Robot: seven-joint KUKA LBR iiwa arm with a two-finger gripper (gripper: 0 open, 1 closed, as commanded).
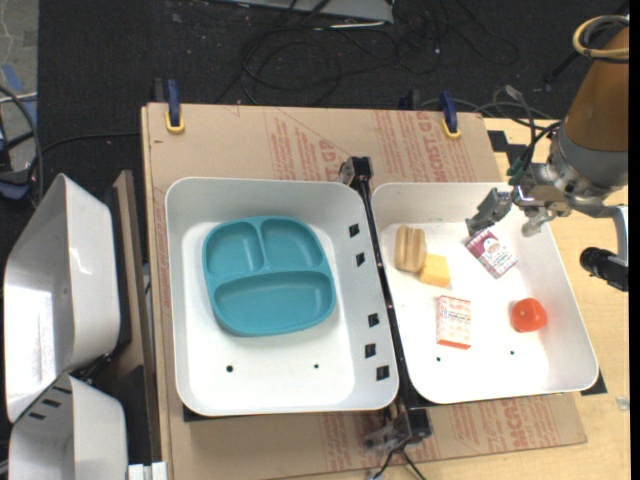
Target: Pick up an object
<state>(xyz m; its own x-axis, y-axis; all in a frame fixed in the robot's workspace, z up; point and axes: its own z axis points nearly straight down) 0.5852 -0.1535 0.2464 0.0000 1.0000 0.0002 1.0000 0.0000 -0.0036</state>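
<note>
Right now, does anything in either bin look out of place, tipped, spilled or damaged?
Nothing stands out. The teal divided plate lies flat in the left bin. In the right bin, the bread roll, cheese wedge, red-and-white packet, tomato and small pouch lie loosely apart, with the gripper just above the pouch.

The arm point(600, 98) has a broad orange-brown band over a grey wrist housing; below it sits a metallic silver end effector point(520, 208), with dark cables trailing nearby
</note>
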